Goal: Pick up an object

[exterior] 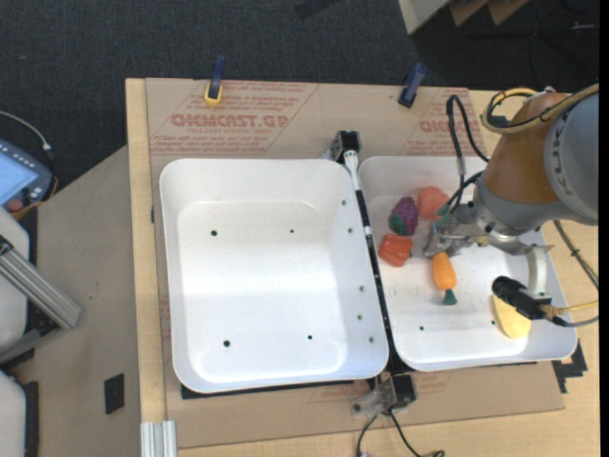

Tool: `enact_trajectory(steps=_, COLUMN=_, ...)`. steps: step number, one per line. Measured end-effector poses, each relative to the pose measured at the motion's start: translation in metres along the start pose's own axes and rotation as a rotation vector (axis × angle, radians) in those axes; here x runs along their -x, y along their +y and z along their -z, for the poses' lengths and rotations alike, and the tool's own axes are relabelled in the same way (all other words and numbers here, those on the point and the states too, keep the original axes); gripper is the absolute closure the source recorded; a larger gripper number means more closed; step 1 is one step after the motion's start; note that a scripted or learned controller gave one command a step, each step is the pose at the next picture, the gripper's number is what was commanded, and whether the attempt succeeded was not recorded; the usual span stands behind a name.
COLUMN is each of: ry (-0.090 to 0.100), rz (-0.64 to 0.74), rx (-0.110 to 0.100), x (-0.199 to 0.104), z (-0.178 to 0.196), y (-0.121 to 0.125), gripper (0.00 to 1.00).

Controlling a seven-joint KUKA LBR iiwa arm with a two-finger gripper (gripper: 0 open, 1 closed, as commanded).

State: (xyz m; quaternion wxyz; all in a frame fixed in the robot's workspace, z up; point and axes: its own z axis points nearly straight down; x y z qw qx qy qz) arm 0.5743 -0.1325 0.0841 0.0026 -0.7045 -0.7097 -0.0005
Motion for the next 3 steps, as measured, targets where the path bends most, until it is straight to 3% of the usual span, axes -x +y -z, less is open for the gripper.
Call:
enact_trajectory(steps=1, ry=-0.004, rz=-0.003, rx=0.007, x=-0.075, z=0.104, y=-0.012, gripper=1.00)
enact_trajectory(steps=2, ry=-0.002, rz=-0.002, rx=0.002, x=-0.134, z=0.153, y=-0.063, gripper=1.00)
enact_trajectory(steps=3, ry=-0.003, rz=0.001, rx=0.005, x=-0.230, z=0.137, y=-0.042, gripper=1.00)
